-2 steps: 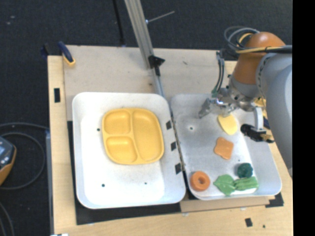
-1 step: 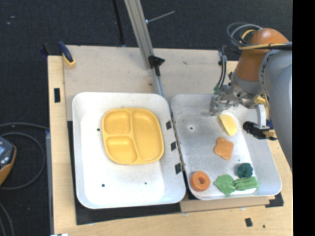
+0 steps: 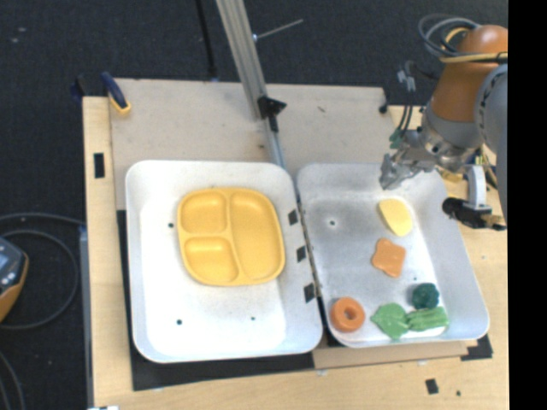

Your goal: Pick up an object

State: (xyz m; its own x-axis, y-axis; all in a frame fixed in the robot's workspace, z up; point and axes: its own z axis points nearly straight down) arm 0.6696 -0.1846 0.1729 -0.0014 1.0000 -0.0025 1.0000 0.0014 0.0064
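A pale wooden tabletop stands on dark carpeted floor; a grey metal pole rises from the tabletop's far side.

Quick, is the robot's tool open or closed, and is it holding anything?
The tool: cannot be told, too small and blurred. It hangs above the right bin's far edge, near the yellow piece.

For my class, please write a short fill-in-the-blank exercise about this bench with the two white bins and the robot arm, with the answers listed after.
1. The yellow divided plate lies in the ____ bin of the camera view.
2. The plate has ____ compartments.
3. The orange ring sits near the right bin's ____ left corner.
4. The gripper hovers just above the pale ____ piece.

Missing words: left; three; lower; yellow
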